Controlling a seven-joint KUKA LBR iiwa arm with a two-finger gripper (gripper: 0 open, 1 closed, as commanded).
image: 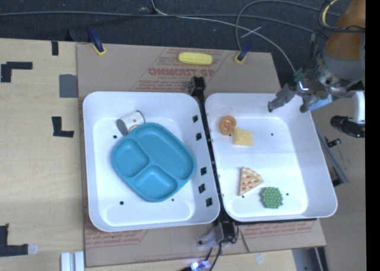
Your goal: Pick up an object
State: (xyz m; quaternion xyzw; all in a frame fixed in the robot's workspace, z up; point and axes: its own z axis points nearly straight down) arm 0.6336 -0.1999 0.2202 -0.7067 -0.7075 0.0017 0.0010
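Hovering over the right bin's (309, 163) far right corner, the gripper (292, 101) has its two fingers spread apart with nothing between them. Far off to its left lie a small can (132, 121) and a blue divided plate (153, 160). Nearer, down and left of the fingers, sit a donut (227, 124), cheese block (242, 138), pizza slice (249, 180) and green broccoli piece (272, 197). This looks like the approach step; next it must move over one item and descend.
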